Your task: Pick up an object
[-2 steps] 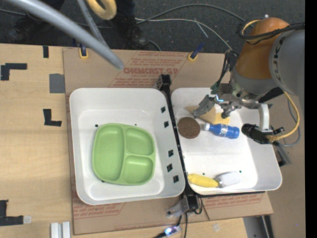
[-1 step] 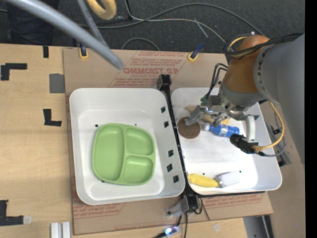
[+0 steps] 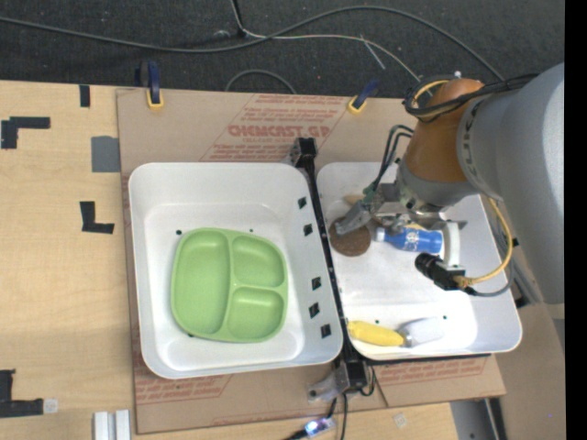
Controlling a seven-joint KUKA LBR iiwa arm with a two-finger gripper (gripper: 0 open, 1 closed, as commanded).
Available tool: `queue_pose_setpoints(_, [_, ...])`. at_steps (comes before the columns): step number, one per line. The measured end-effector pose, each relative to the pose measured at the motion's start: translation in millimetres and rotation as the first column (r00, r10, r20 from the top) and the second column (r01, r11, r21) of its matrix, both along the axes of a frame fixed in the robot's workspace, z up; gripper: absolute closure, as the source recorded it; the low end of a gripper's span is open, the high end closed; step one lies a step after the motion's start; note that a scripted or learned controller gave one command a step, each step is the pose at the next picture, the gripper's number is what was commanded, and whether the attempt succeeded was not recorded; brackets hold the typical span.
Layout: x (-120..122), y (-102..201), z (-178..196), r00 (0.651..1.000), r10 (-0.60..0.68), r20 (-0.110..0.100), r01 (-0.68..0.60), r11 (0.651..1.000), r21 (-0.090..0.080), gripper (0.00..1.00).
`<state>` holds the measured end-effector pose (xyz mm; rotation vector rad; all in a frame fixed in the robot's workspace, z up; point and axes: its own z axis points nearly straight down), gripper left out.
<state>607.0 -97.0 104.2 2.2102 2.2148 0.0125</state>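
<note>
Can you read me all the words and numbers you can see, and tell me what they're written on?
"CHEMCAST GP" in red, on the brown cardboard sheet under the two white bins.
More red print repeats across that cardboard, above the bins and along the bottom edge, but it is too small and blurred to read.
The blue and white object in the right bin seems to have a label; it is too blurred to read.

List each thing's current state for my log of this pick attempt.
Green divided plastic plate: flat in the left white bin.
Brown round disc: flat in the right white bin, at the gripper.
Blue can: on its side.
Yellow banana: lying flat, untouched.
</note>
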Motion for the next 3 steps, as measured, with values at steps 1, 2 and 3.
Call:
queue_pose_setpoints(1, [-1,-2,8,1.000,0.000,-0.002,0.000,1.000,-0.004,1.00])
queue_pose_setpoints(2, [7,-6,55,1.000,-0.001,-0.011,0.001,1.000,0.003,1.00])
queue_pose_setpoints(3, [-2,-5,106,1.000,-0.001,-0.011,0.001,1.000,0.003,1.00])
